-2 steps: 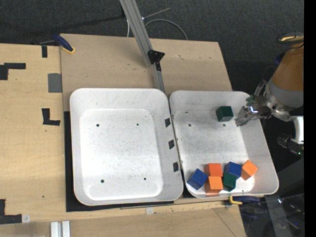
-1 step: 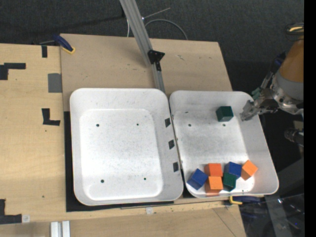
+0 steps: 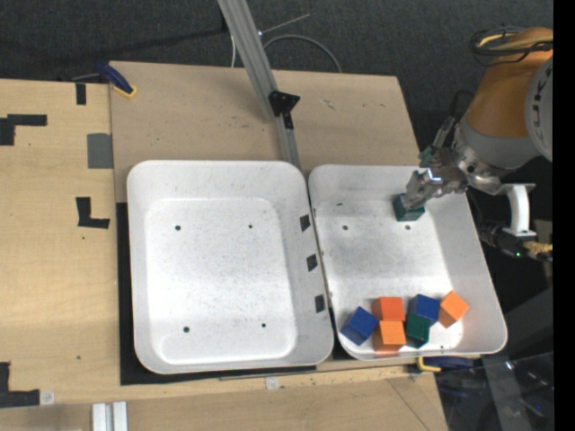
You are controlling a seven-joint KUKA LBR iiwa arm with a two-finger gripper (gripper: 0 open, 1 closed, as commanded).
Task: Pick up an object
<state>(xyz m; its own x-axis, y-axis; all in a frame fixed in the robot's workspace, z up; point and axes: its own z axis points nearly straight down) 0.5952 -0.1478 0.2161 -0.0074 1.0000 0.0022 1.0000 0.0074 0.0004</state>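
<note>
The gripper, at 1 o'clock in the shallow white right bin, clasps a small green block; lift straight, slowly.

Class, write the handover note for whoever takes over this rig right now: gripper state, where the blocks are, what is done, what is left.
Gripper: low over the far end of the right bin, at a green block; a grasp cannot be confirmed.
Other blocks: six clustered at the near end of that bin, two orange, two blue, one green, one orange at the edge.
Left bin: no blocks.
Done: approach.
Left: confirm grip, lift.
</note>
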